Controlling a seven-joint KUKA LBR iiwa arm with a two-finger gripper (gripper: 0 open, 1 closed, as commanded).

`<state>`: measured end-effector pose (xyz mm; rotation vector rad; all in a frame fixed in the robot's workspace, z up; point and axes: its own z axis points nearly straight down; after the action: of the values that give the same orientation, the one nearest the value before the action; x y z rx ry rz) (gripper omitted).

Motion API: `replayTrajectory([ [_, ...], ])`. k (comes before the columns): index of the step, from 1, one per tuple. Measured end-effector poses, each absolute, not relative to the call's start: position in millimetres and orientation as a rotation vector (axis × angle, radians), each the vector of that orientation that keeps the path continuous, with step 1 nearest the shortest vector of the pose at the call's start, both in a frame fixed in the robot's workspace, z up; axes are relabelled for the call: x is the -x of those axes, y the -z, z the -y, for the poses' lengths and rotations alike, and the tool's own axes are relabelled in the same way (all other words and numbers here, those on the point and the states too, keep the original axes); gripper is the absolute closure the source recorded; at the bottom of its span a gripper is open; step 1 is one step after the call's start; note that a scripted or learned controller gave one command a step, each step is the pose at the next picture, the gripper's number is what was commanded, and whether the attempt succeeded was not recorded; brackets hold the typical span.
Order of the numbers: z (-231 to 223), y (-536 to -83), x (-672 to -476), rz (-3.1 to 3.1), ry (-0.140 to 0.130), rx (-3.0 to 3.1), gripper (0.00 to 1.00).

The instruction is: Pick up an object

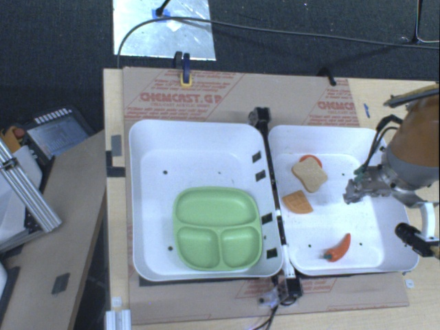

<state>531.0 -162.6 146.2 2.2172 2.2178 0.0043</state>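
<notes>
The right bin holds a tan bread slice lying over a red round piece, an orange cracker-like piece just below it, and a red-orange chili pepper near the bin's front. My gripper hangs over the right part of this bin, right of the bread slice and above the pepper. Nothing shows between its tips.
The left bin holds a green divided plate. A black clip strip runs between the bins. A cardboard sheet lies under both. The arm's orange band rises at the right edge.
</notes>
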Motion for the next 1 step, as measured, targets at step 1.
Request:
replayTrajectory([
  [1,163.0,-202.6,-523.1,-2.220,-0.006,-2.213,1.00],
])
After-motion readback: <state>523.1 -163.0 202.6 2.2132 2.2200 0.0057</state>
